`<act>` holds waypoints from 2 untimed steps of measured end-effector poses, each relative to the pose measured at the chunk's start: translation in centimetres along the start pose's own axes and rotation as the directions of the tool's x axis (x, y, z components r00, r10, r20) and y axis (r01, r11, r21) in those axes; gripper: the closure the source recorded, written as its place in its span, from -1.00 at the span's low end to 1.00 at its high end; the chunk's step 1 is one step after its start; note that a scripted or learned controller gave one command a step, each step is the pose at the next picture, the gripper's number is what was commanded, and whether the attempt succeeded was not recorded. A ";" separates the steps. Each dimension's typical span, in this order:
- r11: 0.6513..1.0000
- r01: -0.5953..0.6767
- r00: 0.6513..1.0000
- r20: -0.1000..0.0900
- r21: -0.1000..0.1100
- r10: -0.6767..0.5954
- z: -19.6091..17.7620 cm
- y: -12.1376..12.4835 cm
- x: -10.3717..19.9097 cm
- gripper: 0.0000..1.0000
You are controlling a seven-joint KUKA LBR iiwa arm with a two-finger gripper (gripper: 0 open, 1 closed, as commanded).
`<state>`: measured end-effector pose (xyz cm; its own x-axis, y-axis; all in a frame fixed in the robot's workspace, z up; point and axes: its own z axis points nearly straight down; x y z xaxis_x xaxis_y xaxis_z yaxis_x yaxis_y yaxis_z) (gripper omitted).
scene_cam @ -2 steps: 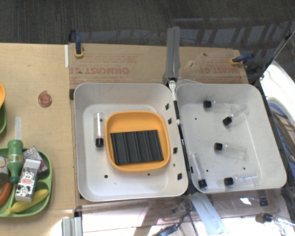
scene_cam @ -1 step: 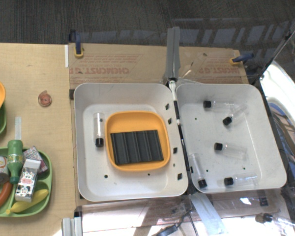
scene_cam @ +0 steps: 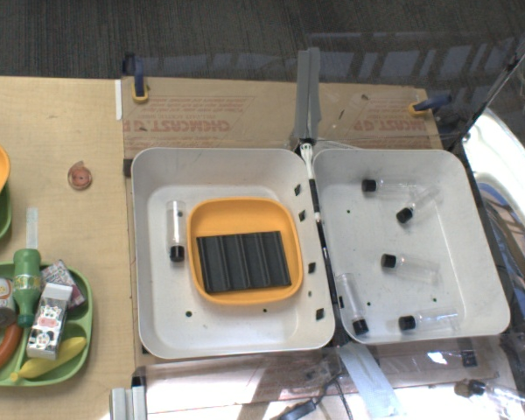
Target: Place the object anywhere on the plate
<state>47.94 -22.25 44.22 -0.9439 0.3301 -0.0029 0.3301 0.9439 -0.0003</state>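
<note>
Vials scattered in right bin | plate in left bin | cardboard behind | tool state: cannot tell

— Two bins side by side on the bench: left bin, right bin, touching along the middle.
— In the left bin?
— A plate near the middle, with a ridged block on it. Just left of the plate, a vial lying lengthwise, apart from the plate's rim.
— And the right bin?
— Five vials, spread out: one toward the back, another just right of it, one in the middle, one by the front-left wall, one along the front.
— Left of the bins?
— A tray of assorted items at the front-left.
</note>
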 end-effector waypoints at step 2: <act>0.848 0.530 0.848 0.000 -0.001 -0.530 0.1 0.0 0.0 -1.00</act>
<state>47.96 -22.22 44.17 -0.9754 -0.2206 -0.0025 -0.2206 0.9754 -0.0004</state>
